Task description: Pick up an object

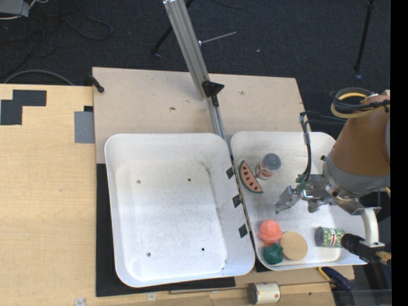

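The grey two-finger gripper (288, 201) hovers over the right white bin (315, 140), its state I cannot tell, with nothing visibly held. This looks like the approach step; next it must descend onto one object, perhaps the pink ball (269, 230) just below. Pale wooden bench (44, 190), dark carpet (274, 30) beyond.

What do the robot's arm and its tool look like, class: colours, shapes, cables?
The arm is bulky and rounded, orange above a grey wrist section. A thin dark cable curves along it. The tool is small, grey, metallic and angular.
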`<state>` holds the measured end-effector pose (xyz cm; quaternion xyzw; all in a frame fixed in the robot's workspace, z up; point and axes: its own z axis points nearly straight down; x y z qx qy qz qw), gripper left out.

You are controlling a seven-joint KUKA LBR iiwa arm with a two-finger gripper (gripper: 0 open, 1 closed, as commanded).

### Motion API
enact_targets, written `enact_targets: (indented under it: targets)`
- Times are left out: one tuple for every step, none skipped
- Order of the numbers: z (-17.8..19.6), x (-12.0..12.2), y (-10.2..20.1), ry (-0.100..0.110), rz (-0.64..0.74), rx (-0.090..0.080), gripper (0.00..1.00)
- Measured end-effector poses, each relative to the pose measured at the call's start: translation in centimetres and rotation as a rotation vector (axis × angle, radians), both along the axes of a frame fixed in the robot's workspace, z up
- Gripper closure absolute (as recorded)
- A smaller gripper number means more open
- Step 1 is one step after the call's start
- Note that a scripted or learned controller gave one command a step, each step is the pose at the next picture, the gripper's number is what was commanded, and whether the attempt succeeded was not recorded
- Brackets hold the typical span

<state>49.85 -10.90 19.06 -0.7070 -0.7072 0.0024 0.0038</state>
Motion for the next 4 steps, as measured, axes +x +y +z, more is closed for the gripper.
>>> enact_targets:
  targets:
    - [0.2,0.1,-0.1,-0.006,-0.005,-0.001,0.00]
    - [-5.2,0.6,0.8,0.000,-0.002,0.001,0.00]
    - [-10.0,0.6,0.8,-0.007,-0.002,-0.002,0.00]
    - [-8.8,0.6,0.7,-0.006,-0.008,0.001,1.00]
